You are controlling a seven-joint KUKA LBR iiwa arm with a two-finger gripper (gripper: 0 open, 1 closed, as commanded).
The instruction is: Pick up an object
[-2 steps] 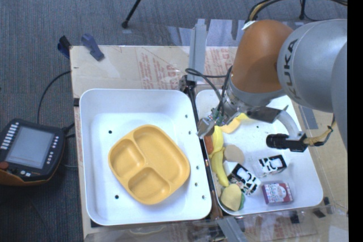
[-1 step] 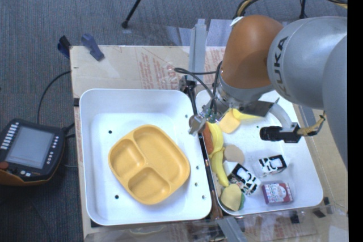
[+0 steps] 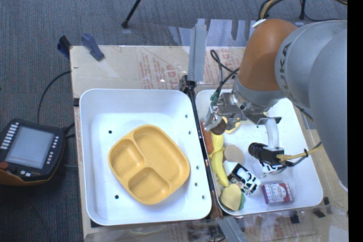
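The gripper (image 3: 220, 121) hangs low over the right bin (image 3: 303, 175), near the banana (image 3: 219, 166) and carrot (image 3: 209, 141) along its left wall, probably choosing one; whether it grips anything cannot be told. The yellow plate (image 3: 148, 163) occupies the left bin (image 3: 96, 116).

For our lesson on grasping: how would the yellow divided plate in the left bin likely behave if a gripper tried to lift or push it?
The yellow divided plate looks like moulded plastic, so probably stiff and light. It lies flat on the left bin floor, so it should slide rather than tip or roll. Its low, rounded rim gives little to pinch, and the glossy surface may be slippery.
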